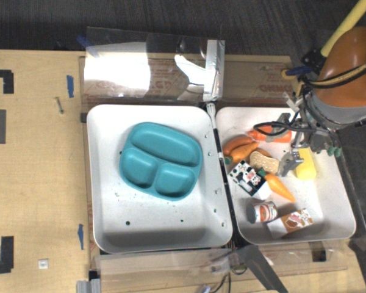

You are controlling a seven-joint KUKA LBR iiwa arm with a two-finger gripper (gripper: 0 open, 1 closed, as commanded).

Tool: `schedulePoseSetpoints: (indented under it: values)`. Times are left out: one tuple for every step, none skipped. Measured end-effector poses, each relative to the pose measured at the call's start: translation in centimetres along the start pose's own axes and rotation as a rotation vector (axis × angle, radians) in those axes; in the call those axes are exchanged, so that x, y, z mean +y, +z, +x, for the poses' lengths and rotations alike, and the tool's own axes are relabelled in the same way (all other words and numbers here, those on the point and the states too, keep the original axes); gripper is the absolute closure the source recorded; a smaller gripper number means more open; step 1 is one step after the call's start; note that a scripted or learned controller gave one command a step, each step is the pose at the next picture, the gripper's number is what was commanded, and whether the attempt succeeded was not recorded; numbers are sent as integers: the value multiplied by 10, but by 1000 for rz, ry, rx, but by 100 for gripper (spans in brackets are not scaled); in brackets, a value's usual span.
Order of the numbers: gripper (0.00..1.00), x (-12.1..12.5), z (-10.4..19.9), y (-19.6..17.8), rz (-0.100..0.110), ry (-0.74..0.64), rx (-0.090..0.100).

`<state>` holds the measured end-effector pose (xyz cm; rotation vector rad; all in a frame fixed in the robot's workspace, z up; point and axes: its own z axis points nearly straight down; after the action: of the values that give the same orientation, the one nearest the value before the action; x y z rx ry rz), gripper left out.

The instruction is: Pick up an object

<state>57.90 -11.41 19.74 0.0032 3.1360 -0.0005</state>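
You see a smooth, matt teal plastic tray (160, 159) in a glossy white plastic bin (104, 182); behind that bin lies shiny clear film (140, 72) on matt wood.

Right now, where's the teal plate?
The teal plate lies in the left bin, near its middle, across the divider from the toy food in the right bin.
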Motion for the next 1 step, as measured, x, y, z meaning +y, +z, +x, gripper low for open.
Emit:
schedulePoseSetpoints:
  values:
    - [0, 0, 28, 94, 2, 88, -17]
